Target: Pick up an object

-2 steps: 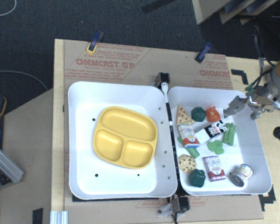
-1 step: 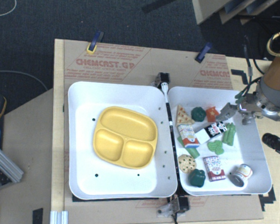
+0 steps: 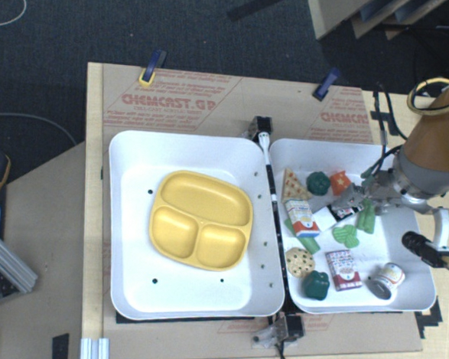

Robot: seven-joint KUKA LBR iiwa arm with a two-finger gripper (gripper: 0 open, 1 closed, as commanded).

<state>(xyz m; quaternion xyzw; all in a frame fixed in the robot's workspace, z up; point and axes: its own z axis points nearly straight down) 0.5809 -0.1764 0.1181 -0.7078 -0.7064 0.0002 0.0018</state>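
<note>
Low over the right bin (image 3: 423, 292), the end effector (image 3: 359, 198) hovers above small toy foods, its state impossible to tell, while a yellow divided plate (image 3: 201, 219) fills the left bin (image 3: 125, 283).

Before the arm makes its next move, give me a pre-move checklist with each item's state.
1. Gripper over the right bin: ok.
2. Something to pick lies under it, a green toy among others: ok.
3. Object seen between the fingers: cannot tell.
4. Fingers open or shut: cannot tell.
5. Crowding near the target, a black-and-white card close beside it: not ok.
6. Yellow divided plate in the left bin, out of the arm's way: ok.
</note>
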